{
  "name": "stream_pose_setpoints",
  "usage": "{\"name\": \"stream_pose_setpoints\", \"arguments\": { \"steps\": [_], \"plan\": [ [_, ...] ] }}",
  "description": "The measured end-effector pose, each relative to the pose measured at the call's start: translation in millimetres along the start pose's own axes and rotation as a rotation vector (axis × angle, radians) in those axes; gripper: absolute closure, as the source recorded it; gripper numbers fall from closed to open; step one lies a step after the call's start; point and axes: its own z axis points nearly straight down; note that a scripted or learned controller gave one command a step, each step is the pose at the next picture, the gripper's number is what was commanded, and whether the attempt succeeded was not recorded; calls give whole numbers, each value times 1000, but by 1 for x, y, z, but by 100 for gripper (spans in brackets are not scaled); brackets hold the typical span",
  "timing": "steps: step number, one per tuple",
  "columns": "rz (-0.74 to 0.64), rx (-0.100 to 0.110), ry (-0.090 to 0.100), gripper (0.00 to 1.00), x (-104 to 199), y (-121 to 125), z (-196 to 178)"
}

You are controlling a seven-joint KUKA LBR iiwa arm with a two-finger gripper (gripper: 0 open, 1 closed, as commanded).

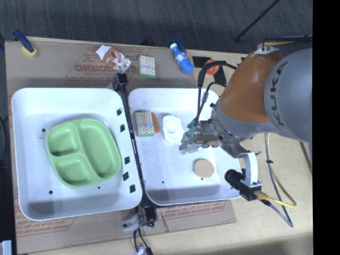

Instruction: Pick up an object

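Gripper (190,142) sits low in the right bin (159,190), roughly mid-bin, hanging off the grey arm (276,105) w/ orange band that comes in from the right. Can't tell how far it's open; metal parts blur together, and nothing clearly seen in its hold. White cup-like object (172,128) lies just left & slightly up from the gripper, v. close, maybe touching; can't tell. Round tan disc (203,168) lies just below the gripper on the bin floor, near but apart. Sponge-like block w/ speckled top & orange side (145,123) is further left, near the bin's left wall, beside the white object.

Left bin (26,110) holds a green divided plate (82,151), 3 compartments, lying flat, well apart from the gripper.

Outside the bins, on the surface (212,217) at the far edge: blue bottle (182,58) lying tilted, small speckled block (146,66), crumpled wrapper (112,59) to its left. Blue-yellow clamp (24,42) at far left corner. Cardboard sheet under both bins. Yellow cable (279,195) trails off the arm at right.
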Motion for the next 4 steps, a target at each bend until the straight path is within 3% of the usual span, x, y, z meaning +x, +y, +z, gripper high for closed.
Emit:
{"name": "stream_pose_setpoints", "arguments": {
  "steps": [1,2,3,4],
  "plan": [
    [2,4,-1,100,-24,-2,32],
    [1,3,-1,0,-24,-1,32],
    [0,6,1,0,-14,-2,164],
    [1,-2,-2,0,-7,26,-7]
  ]
}}
